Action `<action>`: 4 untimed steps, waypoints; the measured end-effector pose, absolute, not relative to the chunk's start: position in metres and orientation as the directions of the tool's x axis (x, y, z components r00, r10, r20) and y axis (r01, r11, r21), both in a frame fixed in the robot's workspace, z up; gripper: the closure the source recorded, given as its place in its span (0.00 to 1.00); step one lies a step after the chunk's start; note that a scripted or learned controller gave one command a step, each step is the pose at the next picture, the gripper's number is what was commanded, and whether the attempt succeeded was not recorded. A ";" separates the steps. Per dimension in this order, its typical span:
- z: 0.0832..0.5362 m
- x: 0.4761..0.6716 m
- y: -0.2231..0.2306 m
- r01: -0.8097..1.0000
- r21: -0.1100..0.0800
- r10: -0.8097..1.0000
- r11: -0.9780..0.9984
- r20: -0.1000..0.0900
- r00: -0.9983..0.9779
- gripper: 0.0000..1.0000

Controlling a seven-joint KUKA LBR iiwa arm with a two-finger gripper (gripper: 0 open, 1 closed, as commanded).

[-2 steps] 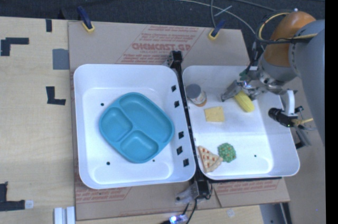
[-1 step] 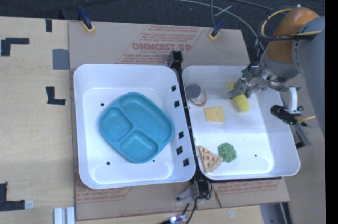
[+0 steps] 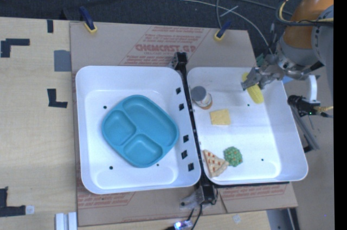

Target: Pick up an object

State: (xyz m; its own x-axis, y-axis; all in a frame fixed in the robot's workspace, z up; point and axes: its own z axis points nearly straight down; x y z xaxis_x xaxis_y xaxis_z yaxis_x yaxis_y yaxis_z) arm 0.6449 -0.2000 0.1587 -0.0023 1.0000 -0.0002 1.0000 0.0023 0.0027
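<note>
My gripper (image 3: 259, 80) hangs over the far right part of the right bin (image 3: 271, 131), shut on a yellow oblong object (image 3: 255, 94) that sticks out below and to the left of the fingers. Lying in the same bin are a small round can (image 3: 200, 97) by the divider, a flat yellow square (image 3: 220, 117), a green broccoli piece (image 3: 233, 156) and a triangular toast slice (image 3: 213, 163) near the front.
The left bin (image 3: 89, 115) holds a blue divided plate (image 3: 140, 130). A black divider rail (image 3: 187, 120) runs between the bins. The arm's orange band (image 3: 309, 17) and cables sit at the right edge. Two clamps (image 3: 88, 21) pin the cardboard behind.
</note>
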 end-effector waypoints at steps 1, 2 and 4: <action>0.222 0.650 -0.199 1.000 0.005 1.000 0.002 -0.001 -0.002 1.00; 0.266 0.653 -0.204 1.000 0.003 1.000 0.003 -0.001 -0.003 1.00; 0.265 0.621 -0.096 1.000 -0.002 1.000 0.006 0.001 -0.006 1.00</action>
State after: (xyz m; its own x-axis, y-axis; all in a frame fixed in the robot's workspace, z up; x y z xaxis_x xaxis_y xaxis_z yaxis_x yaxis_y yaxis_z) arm 0.6215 -0.0955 0.2647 -0.0057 1.0000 0.0010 1.0000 0.0057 -0.0024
